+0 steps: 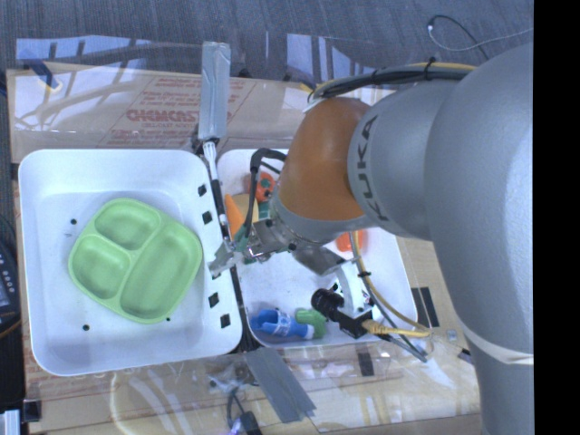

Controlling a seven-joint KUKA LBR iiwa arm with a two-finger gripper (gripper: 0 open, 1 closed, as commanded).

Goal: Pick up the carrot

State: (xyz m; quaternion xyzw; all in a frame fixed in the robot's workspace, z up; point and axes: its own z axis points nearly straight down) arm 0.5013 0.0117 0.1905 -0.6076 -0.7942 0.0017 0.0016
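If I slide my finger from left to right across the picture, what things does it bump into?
Left white bin → green divided plate → orange carrot at the right bin's left wall → blue toy → big grey arm.

one fixed camera above the bench (63, 89), angled down on both bins (36, 243), arm (435, 170) close

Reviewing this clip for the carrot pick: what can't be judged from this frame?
- Pincer: blurred at the bins' divider, under the arm's wrist; open or shut unclear.
- Carrot: an orange sliver shows; the arm covers the rest, so contact is unclear.
- Right bin: mostly hidden by the arm.
- Blue object: too blurred to identify.
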